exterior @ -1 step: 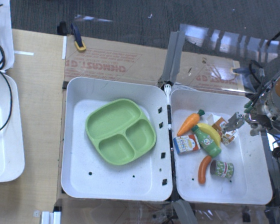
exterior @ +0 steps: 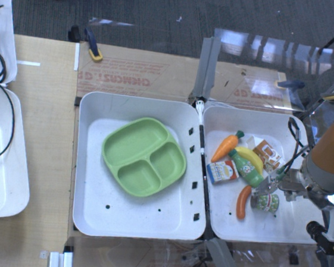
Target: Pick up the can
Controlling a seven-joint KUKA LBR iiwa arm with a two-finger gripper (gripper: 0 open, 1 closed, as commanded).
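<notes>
Pincer [exterior: 273, 188] sits low in the right bin [exterior: 299, 235], right at the can [exterior: 265, 201]; we cannot tell whether it is spread or pressed together, nor whether it grips anything. We see the can lying just beside the red sausage [exterior: 242, 202], below the green bottle [exterior: 248, 167], with the small carton [exterior: 221, 172] on the bottle's far side and the carrot [exterior: 226, 148] and banana [exterior: 249, 158] beyond it. We judge the can light, stiff and smooth, likely to roll, so take it across its round body. Beyond the sausage, the left bin [exterior: 86, 210] carries a green plate [exterior: 143, 164].
</notes>
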